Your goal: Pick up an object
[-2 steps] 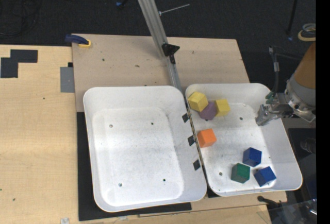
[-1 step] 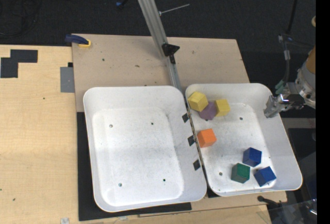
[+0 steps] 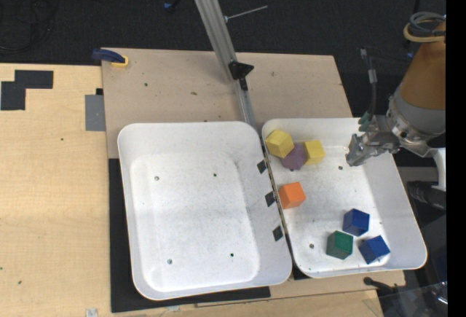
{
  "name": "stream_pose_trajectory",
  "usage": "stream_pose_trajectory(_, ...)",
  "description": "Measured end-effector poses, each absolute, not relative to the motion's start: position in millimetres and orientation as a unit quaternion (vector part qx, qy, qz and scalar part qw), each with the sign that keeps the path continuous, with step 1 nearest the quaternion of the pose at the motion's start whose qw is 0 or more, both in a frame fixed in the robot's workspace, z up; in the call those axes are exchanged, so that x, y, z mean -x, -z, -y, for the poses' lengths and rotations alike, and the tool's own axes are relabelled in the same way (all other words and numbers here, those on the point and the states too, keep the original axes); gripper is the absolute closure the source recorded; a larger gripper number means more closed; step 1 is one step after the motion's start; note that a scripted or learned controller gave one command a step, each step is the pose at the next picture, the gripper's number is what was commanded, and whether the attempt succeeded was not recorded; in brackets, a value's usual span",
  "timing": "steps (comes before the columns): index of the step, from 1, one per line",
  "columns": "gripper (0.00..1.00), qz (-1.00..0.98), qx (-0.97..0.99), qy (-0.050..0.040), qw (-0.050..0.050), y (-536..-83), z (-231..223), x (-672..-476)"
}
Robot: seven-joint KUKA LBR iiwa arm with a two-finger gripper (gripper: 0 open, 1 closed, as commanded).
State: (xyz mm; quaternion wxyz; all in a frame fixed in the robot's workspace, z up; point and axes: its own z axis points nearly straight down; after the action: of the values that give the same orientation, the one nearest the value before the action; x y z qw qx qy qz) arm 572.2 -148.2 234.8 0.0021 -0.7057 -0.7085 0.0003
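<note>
Dark floor surrounds a pale wood counter (image 3: 44,184) that carries two shallow white bins side by side, with a slanted aluminium rail (image 3: 216,24) rising from between them toward the top centre of the frame.

Left bin (image 3: 145,141): no blocks seen in it. Right bin (image 3: 397,184): all candidate objects are here.
- Upper left of right bin: a yellow cube (image 3: 279,143), a purple block (image 3: 295,157) and a smaller yellow block (image 3: 314,151), packed together and touching or nearly so.
- Left edge, mid-height: an orange cube (image 3: 292,194), standing alone.
- Lower right: a blue cube (image 3: 356,221), a green cube (image 3: 339,244) and a second blue cube (image 3: 374,248), near one another.

Arm enters from the right of the frame. The tool (image 3: 358,151) hangs over the upper right part of the right bin, above bare floor, apart from every block. Nothing is visible between its fingers; how far they are spread cannot be told at this resolution.

Judged step: approach, no grasp yet made. Next move, as a judgement: choose a target, travel over it, descend with fingers straddling it. The orange cube looks easiest since it is isolated. The yellow and purple cluster lies nearest but risks a finger landing on a neighbour.
</note>
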Motion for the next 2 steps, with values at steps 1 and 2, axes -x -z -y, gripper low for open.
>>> stream_pose_trajectory(1, 1.00, 0.709, 0.706, -0.0001, 0.002, -243, 94, -575.7)
stream_pose_trajectory(2, 1.00, 0.709, 0.705, -0.0002, 0.003, -246, 32, -579.2)
